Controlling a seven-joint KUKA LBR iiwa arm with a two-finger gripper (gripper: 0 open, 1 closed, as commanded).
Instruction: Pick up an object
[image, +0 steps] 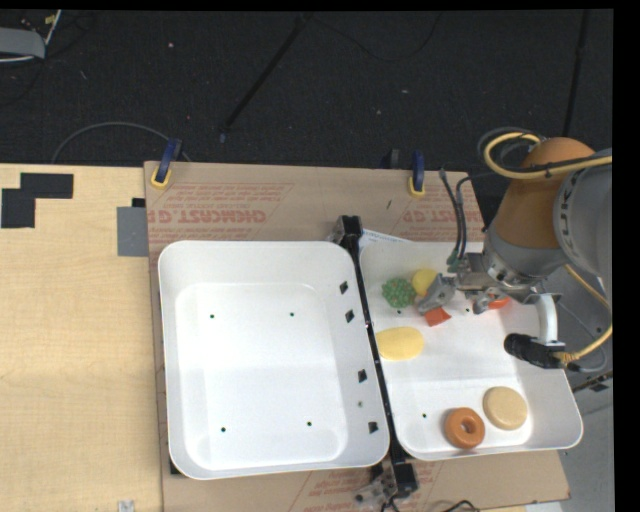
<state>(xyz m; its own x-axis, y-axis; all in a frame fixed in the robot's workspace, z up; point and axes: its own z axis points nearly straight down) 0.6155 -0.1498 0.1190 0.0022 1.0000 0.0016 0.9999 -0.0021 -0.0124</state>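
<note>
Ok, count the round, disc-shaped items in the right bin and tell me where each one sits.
2. The orange ring lies near the right bin's front edge, and the tan disc sits just right of it, apart. The arm covers part of the bin, so more could be hidden.

Smooth glossy white plastic bins (260, 275); matt brown cardboard sheet (260, 205); pale wood-look bench (70, 350).

Cardboard sheet (300, 205) clamped by two yellow clips (163, 176) onto a pale wooden bench (70, 350); beyond the cardboard, dark carpeted floor (300, 90) with cables (262, 72).
</note>
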